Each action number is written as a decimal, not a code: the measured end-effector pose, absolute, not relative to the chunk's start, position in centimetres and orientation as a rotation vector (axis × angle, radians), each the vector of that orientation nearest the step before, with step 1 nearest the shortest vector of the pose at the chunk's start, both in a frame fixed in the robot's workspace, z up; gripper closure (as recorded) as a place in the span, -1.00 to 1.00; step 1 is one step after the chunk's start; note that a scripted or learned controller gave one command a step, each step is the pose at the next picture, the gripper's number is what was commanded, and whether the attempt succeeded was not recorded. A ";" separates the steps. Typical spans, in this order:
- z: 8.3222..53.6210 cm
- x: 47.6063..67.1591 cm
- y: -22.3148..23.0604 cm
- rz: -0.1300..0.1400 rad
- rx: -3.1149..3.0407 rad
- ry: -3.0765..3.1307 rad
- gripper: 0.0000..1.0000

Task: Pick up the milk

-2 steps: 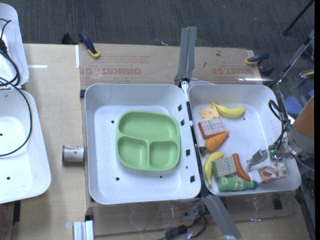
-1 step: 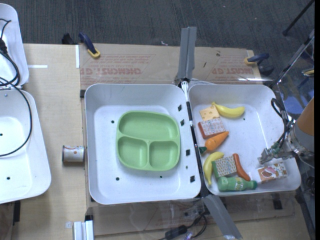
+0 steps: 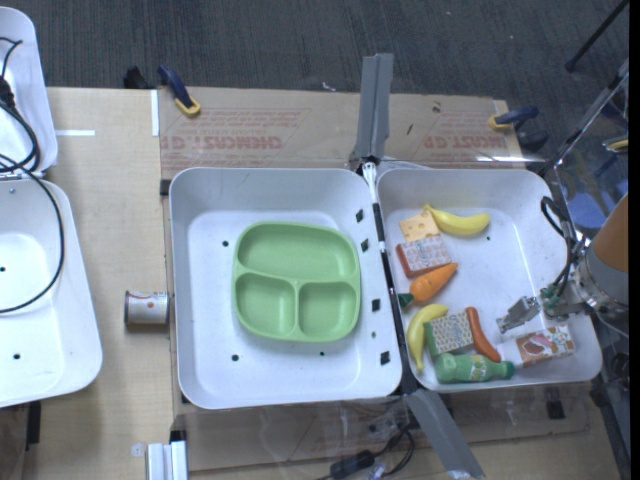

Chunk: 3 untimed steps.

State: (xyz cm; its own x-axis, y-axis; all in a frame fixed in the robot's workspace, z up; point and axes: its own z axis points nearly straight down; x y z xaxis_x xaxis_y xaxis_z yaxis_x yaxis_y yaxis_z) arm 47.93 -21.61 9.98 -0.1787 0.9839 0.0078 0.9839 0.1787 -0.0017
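Two white bins sit side by side on the bench. The left bin [image 3: 200, 268] has a green plate [image 3: 297, 281] in it, with three hollows. The right bin [image 3: 520, 193] is full of toy food.

The milk [image 3: 545, 346] is a small white carton with red on it. It lies flat near the front right corner of the right bin, tipped a little. The gripper [image 3: 519, 314] is just beside it, up and to the left — its silver tip hangs over the white floor of the bin. Nothing is between its fingers, but I cannot tell if they are spread or closed. The arm [image 3: 612, 258] comes in from the right edge, with wires [image 3: 560, 233] looping over the bin wall.

The other food is to the left of the milk. A green bottle [image 3: 472, 370] lies along the front wall. Behind it are a small box with a picture [image 3: 451, 333], a yellow banana [image 3: 418, 330] and a thin orange stick [image 3: 481, 335]. Farther back there is a carrot [image 3: 433, 282], a red box [image 3: 423, 255], a piece of cheese [image 3: 418, 226] and another banana [image 3: 460, 222].

A small can [image 3: 147, 308] lies on the bench, just left of the left bin. Blue clamps [image 3: 178, 89] hold the brown board [image 3: 270, 133] at the back.
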 end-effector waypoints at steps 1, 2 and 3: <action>10.9 48.0 -21.7 -0.005 -2.009 -2.409 1.00; 10.9 48.0 -21.7 -0.005 -2.009 -2.409 -1.00; 9.1 47.9 -21.5 -0.009 -2.015 -2.399 -1.00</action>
